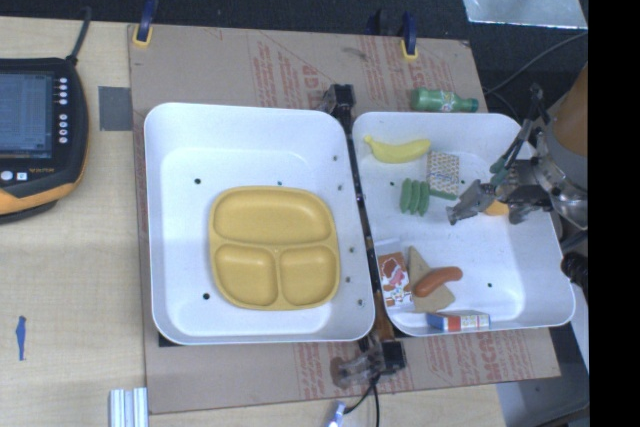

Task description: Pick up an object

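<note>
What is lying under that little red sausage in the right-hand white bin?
The red sausage rests on a tan, wedge-shaped slice like toast, which sticks out above and below it. The part of the slice directly beneath is covered, so anything there can't be seen.

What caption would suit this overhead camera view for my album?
Robot arm's tool over the right bin of toy food; yellow divided tray in the left bin.
</note>
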Tool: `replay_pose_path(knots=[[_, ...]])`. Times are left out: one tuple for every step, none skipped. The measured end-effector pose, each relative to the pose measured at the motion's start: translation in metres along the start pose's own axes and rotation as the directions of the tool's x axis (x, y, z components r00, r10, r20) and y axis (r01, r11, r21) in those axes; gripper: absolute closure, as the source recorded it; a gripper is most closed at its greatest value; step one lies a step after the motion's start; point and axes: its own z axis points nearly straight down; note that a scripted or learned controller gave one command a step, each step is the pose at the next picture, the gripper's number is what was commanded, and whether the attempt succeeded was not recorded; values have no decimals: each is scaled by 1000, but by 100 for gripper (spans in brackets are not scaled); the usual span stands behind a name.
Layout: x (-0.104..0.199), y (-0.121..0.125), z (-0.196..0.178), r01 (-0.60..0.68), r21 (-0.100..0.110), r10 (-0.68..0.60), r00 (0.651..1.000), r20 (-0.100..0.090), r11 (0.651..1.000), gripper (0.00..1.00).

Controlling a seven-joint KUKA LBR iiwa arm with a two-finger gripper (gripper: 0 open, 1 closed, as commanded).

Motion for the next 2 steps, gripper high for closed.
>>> replay_pose_path(knots=[[16,72,137,1,3,-1,1000,1,1000,0],[20,118,155,1,0,-1,1000,1,1000,0]])
